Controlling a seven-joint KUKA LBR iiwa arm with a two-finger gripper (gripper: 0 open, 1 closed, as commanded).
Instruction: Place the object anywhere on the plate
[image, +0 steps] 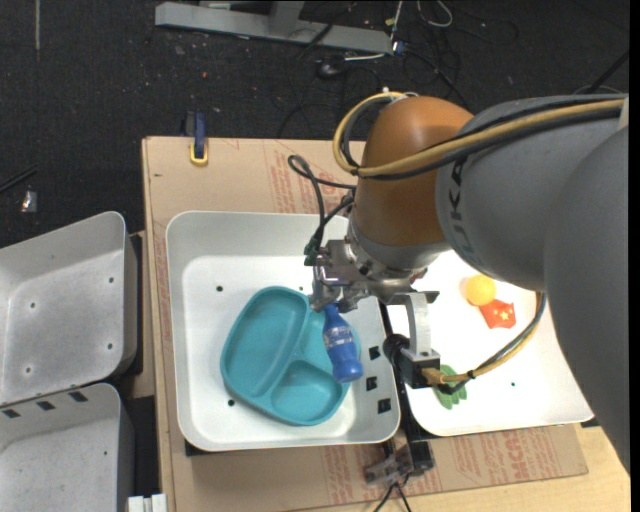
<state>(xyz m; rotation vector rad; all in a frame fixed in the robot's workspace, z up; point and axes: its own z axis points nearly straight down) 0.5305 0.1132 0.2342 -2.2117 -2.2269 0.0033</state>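
We see the gripper (330, 305) clenched on 1 blue bottle (341, 348) – hung over the plate's (262, 350) right edge, for dropping.

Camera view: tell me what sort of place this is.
Probably a robotics lab bench, not a kitchen: a KUKA arm reaches over two white bins, with loose cables on a dark floor behind and toy-like objects as test pieces.

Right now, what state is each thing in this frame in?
blue bottle: tilted, neck between the gripper fingers, base over the plate's right rim.
teal plate: flat in the left bin, two compartments, upright.
gripper: above the plate's right edge, shut on the bottle.
yellow ball: loose in the right bin.
orange toy: beside the ball.
green toy: near the right bin's front edge.
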